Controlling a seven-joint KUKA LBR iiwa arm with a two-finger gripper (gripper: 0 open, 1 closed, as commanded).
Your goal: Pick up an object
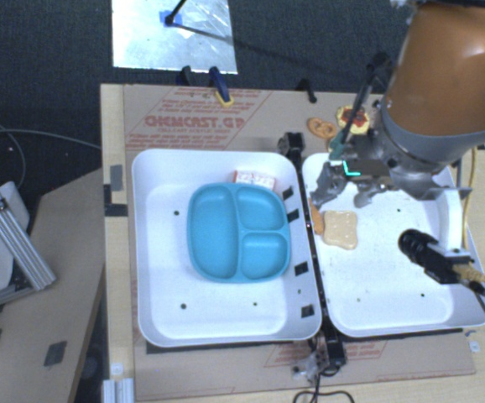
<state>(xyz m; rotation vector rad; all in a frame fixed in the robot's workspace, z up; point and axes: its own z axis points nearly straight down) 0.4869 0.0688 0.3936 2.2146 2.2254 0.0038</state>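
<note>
Arm is reaching in from the right, grey-and-orange wrist hanging over the right-hand shallow white bin (444, 309). The tool (343, 190) is sitting low over that bin's upper-left area, two dark fingers pointing down and spread apart. Nothing is showing between them, so I'm reading it as open and not holding anything.

Likeliest target: flat tan toast-shaped piece (340, 228), lying on the bin floor close to the left wall. It's lying just below the tool in the view, slightly toward the near edge, apparently not touching the fingers. Outline is roughly square, no clear long axis, so finger orientation probably isn't mattering much. What's mattering is a short shift toward the near edge, then straight down.

Risk, as I'm judging it: piece is thin and flat, fingers may be skating over it.

Left-hand white bin (167, 309) is carrying a blue plastic compartment plate (238, 232) with a small white-and-red packet (254, 178) at its far rim. Both are well apart from the tool.
</note>
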